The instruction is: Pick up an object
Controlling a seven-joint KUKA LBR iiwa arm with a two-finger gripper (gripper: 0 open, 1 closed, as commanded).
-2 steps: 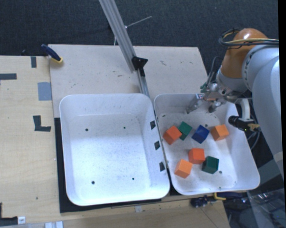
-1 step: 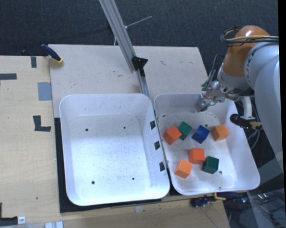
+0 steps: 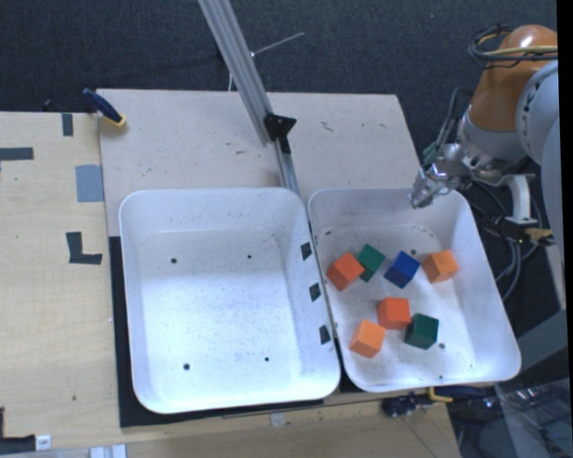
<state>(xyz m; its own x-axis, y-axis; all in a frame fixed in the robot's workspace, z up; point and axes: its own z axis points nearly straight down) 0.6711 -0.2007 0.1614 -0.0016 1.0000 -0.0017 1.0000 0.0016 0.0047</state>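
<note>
The gripper [image 3: 426, 192] hangs above the right bin's [image 3: 480, 254] far rim; whether it is spread I cannot tell. Seven cubes crowd that bin: nearest are the blue cube [image 3: 401, 268] and an orange cube [image 3: 440, 265], with green cubes [image 3: 370, 260] among them.

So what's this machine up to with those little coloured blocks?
A grey robot arm with an orange band reaches in from the right, and its gripper sits at the top rim of the right white bin, with nothing between its fingers. In that bin lie seven small cubes: four orange, two green and one blue cube. None has been lifted yet. The left white bin sits alongside.
</note>
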